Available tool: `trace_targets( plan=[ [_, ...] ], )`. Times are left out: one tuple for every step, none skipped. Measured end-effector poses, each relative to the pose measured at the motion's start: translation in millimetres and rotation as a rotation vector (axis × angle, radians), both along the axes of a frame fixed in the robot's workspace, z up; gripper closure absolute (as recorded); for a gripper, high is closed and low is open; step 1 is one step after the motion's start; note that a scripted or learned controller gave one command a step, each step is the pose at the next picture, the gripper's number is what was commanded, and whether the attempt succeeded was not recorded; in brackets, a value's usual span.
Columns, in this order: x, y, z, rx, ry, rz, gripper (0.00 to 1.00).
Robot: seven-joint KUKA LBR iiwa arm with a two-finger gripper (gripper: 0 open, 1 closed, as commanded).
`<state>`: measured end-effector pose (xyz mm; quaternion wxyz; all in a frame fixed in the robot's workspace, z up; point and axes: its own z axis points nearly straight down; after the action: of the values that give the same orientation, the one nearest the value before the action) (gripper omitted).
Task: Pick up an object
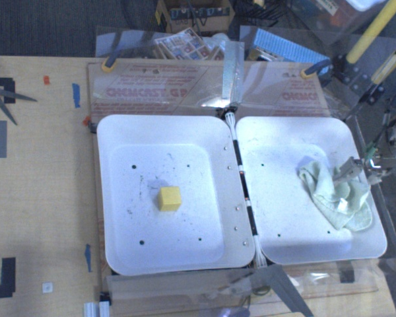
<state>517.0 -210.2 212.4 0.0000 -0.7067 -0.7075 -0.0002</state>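
Reaching into the right bin (277, 243), the hand (354, 170) sits low at the cloth (333, 197), touching its upper right part. The step looks like the approach or the grasp itself; lift not yet done. Whether the hand is spread or pressed together can't be told, as it blurs into the pale fabric, so no hold can be claimed. Next move likely calls for a firm pinch on a fold, then a straight rise, w/ a check that the cloth comes up too. Limp fabric may slip out.

Count, largest first: 1 surface (33, 197); 2 bins, the left bin (119, 144) well away from the hand, across the divider; 1 cloth, under and beside the hand; 1 yellow block (169, 198), far off from the hand in the other bin.
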Motion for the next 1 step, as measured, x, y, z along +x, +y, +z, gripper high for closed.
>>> trace_targets(
  plan=[
    [9.3, 36.4, -121.8, -0.003, -0.013, -0.160, 0.00]
  ],
)
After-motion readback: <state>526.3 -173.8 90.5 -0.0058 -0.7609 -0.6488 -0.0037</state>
